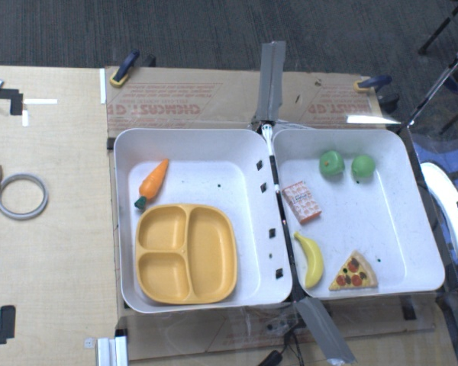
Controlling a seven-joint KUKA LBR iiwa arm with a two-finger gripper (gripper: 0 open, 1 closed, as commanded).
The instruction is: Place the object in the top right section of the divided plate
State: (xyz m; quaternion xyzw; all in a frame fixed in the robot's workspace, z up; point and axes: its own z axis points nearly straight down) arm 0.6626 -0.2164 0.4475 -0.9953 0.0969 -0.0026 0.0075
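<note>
I read the divided plate as the target: a yellow three-section dish lying in the left bin, against that bin's near-left corner. All three of its sections are bare, so by my judgement nothing has been placed yet and the whole job is still ahead: pick, carry, release.

The task does not say which object is meant. The closest candidate is the toy carrot, lying tilted by the left bin's left wall, its green end just beside the plate's far rim.

The other candidates are across the divider in the right bin: two green round fruits near its far edge, a small red-and-white carton by its left wall, a banana near the near-left corner, and a pizza slice just right of the banana.

I have no sight of the claw from here, so I cannot tell whether it is apart or together, nor how any object lies relative to it. A roll of tape sits on the worktop, well left of the bins.
</note>
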